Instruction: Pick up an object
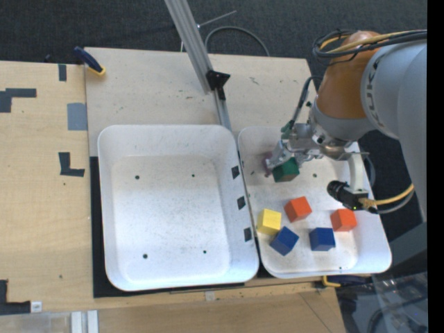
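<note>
My gripper (279,164) reaches down over the upper left part of the right bin (374,255). A green block (286,171) sits between its fingers, and the gripper is shut on it. Lower in the same bin lie loose blocks: an orange one (298,208), a second orange one (343,219), a yellow one (270,220), and two blue ones (284,241) (322,238). I cannot tell whether the green block is lifted off the bin floor.
The left bin (111,186) stands beside the right one, sharing a raised rim (244,207). A slanted metal pole (194,40) rises behind the bins. A black cable with a plug (347,194) hangs from the arm over the right bin.
</note>
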`<state>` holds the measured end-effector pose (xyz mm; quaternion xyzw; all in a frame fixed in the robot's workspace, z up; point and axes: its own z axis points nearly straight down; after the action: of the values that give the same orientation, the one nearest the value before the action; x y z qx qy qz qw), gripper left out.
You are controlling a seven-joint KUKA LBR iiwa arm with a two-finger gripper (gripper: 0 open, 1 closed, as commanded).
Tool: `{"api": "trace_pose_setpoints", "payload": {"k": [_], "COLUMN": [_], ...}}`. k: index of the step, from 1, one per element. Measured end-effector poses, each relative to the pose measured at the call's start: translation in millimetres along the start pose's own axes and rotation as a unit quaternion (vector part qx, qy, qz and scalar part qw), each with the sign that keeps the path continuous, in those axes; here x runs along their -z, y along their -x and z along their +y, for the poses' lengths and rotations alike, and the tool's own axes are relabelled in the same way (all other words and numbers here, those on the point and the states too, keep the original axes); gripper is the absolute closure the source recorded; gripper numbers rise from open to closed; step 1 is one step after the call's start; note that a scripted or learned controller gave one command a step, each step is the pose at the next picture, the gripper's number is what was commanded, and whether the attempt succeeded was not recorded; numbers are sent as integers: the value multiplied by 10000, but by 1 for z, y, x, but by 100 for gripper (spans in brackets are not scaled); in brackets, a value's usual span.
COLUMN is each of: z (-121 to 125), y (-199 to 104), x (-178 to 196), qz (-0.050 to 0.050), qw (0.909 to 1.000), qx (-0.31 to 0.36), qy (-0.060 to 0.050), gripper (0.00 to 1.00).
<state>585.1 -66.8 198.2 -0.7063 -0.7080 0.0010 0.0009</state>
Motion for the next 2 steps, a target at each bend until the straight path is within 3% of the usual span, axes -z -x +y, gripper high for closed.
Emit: {"api": "trace_pose_setpoints", "payload": {"k": [2], "z": [22], "y": [-101], "x": [14], "qz": [11], "qw": [10000], "qx": [22], "qy": [11], "gripper": [100]}}
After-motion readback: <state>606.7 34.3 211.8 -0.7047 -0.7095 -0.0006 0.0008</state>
